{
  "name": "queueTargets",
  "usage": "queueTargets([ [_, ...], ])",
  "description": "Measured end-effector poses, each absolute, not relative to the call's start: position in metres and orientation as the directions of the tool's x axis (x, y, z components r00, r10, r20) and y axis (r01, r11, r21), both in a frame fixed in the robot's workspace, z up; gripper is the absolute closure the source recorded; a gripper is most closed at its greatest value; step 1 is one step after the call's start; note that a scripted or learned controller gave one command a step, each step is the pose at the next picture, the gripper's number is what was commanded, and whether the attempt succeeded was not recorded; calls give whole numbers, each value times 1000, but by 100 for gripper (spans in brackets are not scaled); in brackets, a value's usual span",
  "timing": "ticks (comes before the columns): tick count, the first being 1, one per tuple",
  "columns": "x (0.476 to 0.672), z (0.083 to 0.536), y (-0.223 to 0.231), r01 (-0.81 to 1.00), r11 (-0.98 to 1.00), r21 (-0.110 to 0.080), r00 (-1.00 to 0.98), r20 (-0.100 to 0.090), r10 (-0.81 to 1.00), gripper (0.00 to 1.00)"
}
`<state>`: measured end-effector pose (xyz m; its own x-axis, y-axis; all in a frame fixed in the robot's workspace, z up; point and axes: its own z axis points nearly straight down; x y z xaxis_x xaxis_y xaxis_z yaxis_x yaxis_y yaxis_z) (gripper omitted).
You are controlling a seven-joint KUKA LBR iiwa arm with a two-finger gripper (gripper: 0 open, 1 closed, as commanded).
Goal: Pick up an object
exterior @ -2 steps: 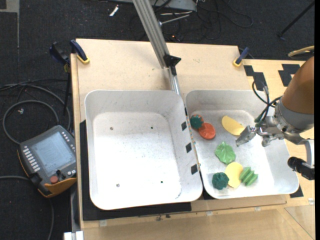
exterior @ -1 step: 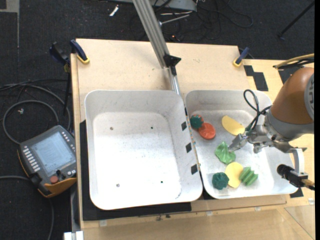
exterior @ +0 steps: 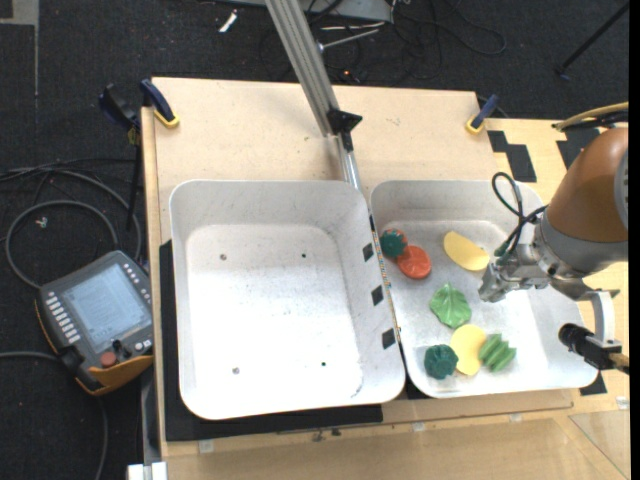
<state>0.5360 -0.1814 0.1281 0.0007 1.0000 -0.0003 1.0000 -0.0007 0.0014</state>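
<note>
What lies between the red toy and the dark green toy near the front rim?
The light green leaf-like toy lies between the red toy and dark green toy, seen in the camera view.

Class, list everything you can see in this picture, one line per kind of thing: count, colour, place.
Bins: 2, white, side by side on bench.
Yellow pieces: 2, right bin, one far, one near.
Light green leaf: 1, right bin middle.
Red-and-green piece: 1, right bin, left side.
Dark green pieces: 2, right bin, near edge.
Clamps: 2, yellow-tipped, bench's far corners.
Pendant: 1, grey-orange, floor left.
Arm: 1, grey-orange, right.
Gripper: 1, over right bin.
</note>
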Motion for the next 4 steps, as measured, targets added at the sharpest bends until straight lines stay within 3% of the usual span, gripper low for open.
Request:
queueTargets([
  [2, 545, 227, -193, 1000, 3, 6, -3, -3, 1000, 100],
  [3, 546, 255, -193, 1000, 3, 4, -3, -2, 1000, 100],
  [4, 565, 242, -148, 1000, 8, 0, -8, 1, 1000, 100],
])
